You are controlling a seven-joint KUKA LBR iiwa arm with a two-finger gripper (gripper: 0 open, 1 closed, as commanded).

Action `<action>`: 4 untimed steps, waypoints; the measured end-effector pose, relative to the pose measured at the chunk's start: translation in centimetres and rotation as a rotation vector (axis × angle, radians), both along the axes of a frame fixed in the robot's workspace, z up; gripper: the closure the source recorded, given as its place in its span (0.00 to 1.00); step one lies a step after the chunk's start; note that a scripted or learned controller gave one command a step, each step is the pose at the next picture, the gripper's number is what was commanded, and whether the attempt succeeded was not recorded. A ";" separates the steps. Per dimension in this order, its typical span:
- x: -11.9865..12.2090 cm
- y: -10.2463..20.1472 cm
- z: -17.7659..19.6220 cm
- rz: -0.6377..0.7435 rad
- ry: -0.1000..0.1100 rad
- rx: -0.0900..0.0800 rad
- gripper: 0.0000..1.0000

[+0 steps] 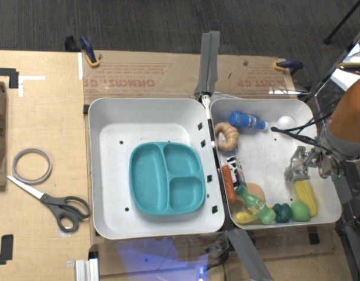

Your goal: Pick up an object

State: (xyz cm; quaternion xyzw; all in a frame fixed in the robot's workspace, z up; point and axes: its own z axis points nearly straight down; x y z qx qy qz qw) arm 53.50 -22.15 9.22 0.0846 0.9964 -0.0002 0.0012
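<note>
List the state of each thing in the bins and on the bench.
Teal plate: upright, nothing on it, in left bin.
Blue bottle: lying on its side.
Corn cob: lying flat, just below the claw.
Scissors: shut, on the bench.
Tape roll: lying flat.

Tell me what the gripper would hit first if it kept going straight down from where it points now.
Probably the corn cob. The gripper hangs in the right bin, its tips just above the cob's upper end. Depth is unclear from this slanted view, so it might meet bare bin floor beside the cob instead.
</note>
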 end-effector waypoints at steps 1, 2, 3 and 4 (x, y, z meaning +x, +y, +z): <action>-5.5 2.3 0.0 -0.063 0.000 0.000 0.00; -5.3 2.4 1.0 -0.059 -0.003 -0.002 1.00; 6.2 7.9 0.0 -0.230 -0.002 0.001 1.00; 6.1 7.8 0.0 -0.230 -0.002 0.000 0.00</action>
